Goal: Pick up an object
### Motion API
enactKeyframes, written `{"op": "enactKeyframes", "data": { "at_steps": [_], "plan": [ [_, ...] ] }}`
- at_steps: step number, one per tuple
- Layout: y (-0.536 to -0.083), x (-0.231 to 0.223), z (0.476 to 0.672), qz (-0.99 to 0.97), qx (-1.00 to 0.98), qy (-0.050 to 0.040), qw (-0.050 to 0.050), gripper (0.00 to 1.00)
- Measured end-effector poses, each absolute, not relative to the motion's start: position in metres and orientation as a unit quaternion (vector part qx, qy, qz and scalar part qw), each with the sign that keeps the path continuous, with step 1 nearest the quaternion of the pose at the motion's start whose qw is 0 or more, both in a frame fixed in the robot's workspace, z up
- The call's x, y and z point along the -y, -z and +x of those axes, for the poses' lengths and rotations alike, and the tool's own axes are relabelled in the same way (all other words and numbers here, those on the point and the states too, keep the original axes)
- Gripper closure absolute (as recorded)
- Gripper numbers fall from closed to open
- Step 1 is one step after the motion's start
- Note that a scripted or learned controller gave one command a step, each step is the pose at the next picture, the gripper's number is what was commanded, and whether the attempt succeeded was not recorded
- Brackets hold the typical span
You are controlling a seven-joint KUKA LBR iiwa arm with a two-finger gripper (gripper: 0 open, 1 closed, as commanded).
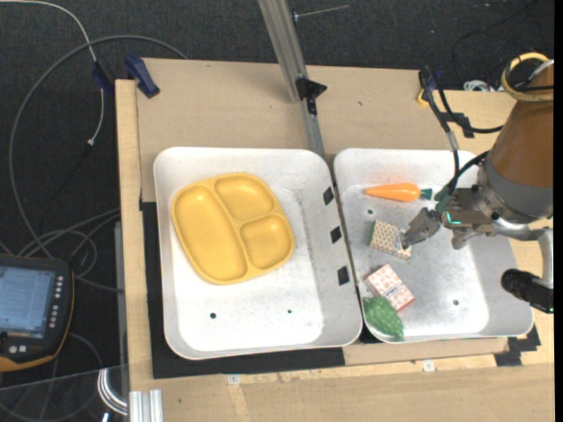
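Right of frame, arm: gripper low over the right bin.
Jaws: state cannot be determined.
Speckled block: just left of the gripper.
Carrot: upper part of the bin.
Patterned box, green toy: lower left corner.
Left bin: yellow divided plate.

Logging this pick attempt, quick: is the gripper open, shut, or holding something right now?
Gripper: cannot be told from this view. It sits low in the right bin, beside the speckled block; nothing is seen between it.
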State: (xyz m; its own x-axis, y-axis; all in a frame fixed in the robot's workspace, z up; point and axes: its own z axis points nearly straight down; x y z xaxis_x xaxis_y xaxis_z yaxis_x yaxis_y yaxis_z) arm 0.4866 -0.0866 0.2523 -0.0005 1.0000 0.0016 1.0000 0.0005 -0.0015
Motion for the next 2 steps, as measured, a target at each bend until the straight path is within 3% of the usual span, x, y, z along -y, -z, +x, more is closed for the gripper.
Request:
{"op": "enactKeyframes", "data": {
  "at_steps": [1,2],
  "plan": [
    [-0.252,0.087,0.487,-0.707,0.707,0.0002,0.001,0.0],
    [-0.19,0.085,0.488,-0.707,0.707,-0.0022,0.004,0.0]
  ]
}}
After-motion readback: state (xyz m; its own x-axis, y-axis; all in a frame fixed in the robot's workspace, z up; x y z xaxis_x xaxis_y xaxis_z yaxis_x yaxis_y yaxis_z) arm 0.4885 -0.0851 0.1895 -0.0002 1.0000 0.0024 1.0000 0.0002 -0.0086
